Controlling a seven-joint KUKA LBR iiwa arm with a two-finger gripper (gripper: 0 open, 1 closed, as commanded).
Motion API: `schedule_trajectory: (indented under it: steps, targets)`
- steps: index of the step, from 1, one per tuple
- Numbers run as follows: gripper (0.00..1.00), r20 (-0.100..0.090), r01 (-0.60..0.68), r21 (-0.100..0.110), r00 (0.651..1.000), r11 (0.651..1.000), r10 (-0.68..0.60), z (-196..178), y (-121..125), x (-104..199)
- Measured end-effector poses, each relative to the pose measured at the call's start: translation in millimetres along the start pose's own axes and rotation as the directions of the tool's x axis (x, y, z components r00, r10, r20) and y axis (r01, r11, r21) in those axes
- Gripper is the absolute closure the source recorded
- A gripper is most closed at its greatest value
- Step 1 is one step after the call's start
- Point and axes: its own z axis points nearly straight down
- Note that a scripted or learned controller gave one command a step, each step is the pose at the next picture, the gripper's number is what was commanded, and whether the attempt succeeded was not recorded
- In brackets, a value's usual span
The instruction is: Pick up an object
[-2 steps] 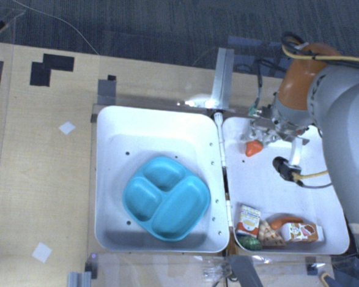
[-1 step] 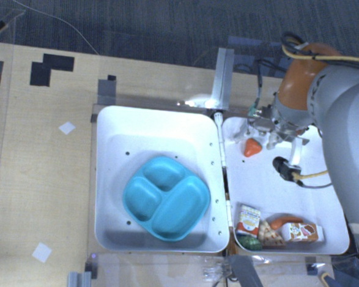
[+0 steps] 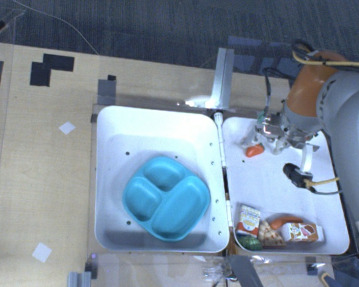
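My gripper [image 3: 261, 136] is down in the far left corner of the right bin [image 3: 323, 199], hanging from the grey arm with its orange band [image 3: 307, 87]. A small red-orange object [image 3: 254, 150] lies on the bin floor just in front of the gripper, close to it or touching it; I cannot tell whether it is held. Along the bin's near edge lie a small printed carton [image 3: 248, 219], an orange carrot-shaped piece [image 3: 280, 222], a red and white packet [image 3: 299, 231] and a green item [image 3: 252, 242].
The left bin [image 3: 115, 135] holds a blue divided plate [image 3: 166, 197]. A black cable end with a yellow lead [image 3: 297, 174] hangs over the right bin's middle. A metal post [image 3: 223, 78] stands behind the wall between the bins.
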Motion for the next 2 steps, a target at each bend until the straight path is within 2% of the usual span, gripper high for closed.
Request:
schedule_trajectory:
  steps: [1,2]
  targets:
    - [1.0,0.0,0.003,-0.007,1.0,1.0,-0.003,-13,3,1]
    - [1.0,-0.002,-0.084,-0.001,0.996,0.996,0.084,-100,-2,79]
